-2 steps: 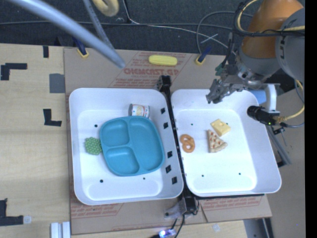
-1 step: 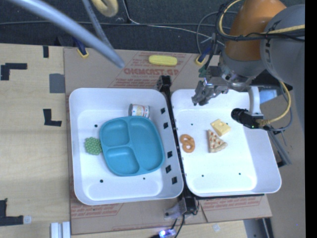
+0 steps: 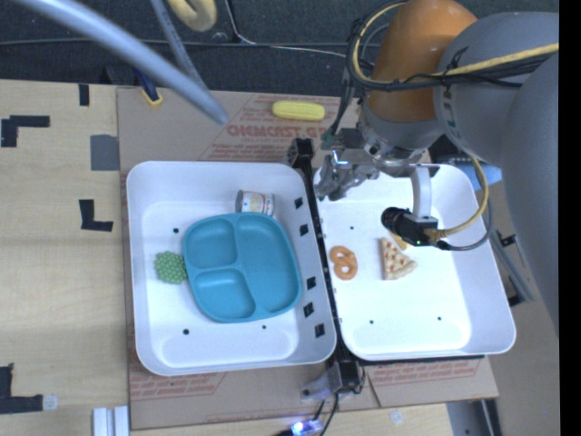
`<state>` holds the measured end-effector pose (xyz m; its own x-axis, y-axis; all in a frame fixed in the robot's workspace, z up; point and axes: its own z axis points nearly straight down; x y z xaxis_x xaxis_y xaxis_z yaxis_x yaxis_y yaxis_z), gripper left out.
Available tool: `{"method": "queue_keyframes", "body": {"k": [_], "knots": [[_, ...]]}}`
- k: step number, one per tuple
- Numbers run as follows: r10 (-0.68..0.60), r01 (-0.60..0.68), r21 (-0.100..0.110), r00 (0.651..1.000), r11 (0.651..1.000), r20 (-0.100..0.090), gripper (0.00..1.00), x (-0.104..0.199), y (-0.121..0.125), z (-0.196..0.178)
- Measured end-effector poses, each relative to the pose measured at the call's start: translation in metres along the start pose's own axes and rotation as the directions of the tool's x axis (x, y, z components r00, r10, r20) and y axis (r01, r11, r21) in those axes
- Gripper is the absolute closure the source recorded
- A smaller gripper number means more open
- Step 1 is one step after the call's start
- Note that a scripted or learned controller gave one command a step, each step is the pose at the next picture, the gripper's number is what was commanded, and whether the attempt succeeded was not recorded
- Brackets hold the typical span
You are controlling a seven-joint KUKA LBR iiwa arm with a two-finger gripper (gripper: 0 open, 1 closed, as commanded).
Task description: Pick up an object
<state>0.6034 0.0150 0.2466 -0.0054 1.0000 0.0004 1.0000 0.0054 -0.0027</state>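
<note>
In the right bin [image 3: 454, 330] lie a brown pretzel [image 3: 343, 262] and a pizza slice [image 3: 395, 260], side by side near the bin's middle. My gripper [image 3: 338, 178] hangs over the right bin's back left corner, close to the divider between the bins, above and behind the pretzel. Nothing shows between its fingers. In the left bin [image 3: 154, 334] a blue sectioned plate [image 3: 242, 267] lies flat, with a small can [image 3: 255, 203] on its side behind it and a green bumpy toy [image 3: 169, 266] at its left edge.
A yellow banana-like toy [image 3: 298, 111] lies on the cardboard behind the bins. A grey pole [image 3: 127, 34] slants across the upper left. Black cables and a black fitting [image 3: 404, 222] hang from the wrist over the right bin's middle back.
</note>
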Motion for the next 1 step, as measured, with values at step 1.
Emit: {"method": "queue_keyframes", "body": {"k": [1], "knots": [[0.000, 0.000, 0.002, 1.000, 1.000, 0.000, 1.00, 0.0461, -0.0143, 0.0203]]}}
